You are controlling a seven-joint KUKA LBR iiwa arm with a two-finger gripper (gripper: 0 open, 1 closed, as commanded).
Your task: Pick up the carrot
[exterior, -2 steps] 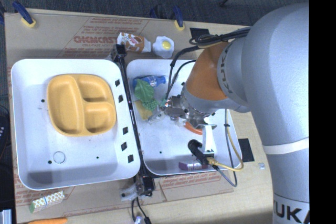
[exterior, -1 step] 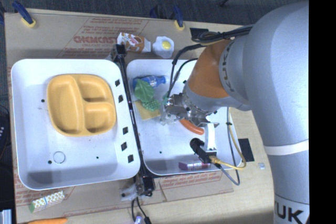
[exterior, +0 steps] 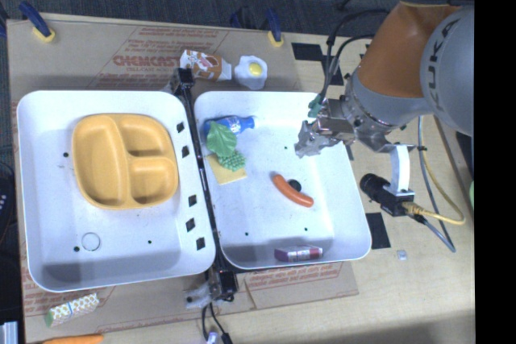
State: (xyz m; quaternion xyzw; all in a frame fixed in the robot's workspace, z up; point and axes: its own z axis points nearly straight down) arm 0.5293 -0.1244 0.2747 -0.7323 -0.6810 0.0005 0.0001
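Carrot (exterior: 293, 190) lies flat on the floor of the right bin (exterior: 347, 209), a little right of that bin's centre and toward its near half, nothing touching it. Long axis runs on a diagonal, from upper left to lower right in the camera view; the lower-right end looks slightly fatter and rounder, the upper-left end narrower, so I read the tip as pointing up-left, though the blur leaves that unsure. A small dark spot sits on the floor just beside its upper side. Task stage, as judged: nothing lifted yet, the carrot is unheld and on the bin floor; approach, descent, grasp and lift are all left to do. Gripper (exterior: 310, 142) hangs above the right bin's upper right area, near the carrot but up and to the right of it, not over it. Fingers too blurred against the wrist to say whether spread or pressed together: cannot tell. Outward in the same bin: green leafy item (exterior: 221, 138) over a yellow piece (exterior: 229, 171) at left, blue item (exterior: 229, 125) behind those, a dark pink tube (exterior: 298, 254) against the near wall. Left bin (exterior: 40, 173) carries 1 yellow divided plate (exterior: 125, 159).
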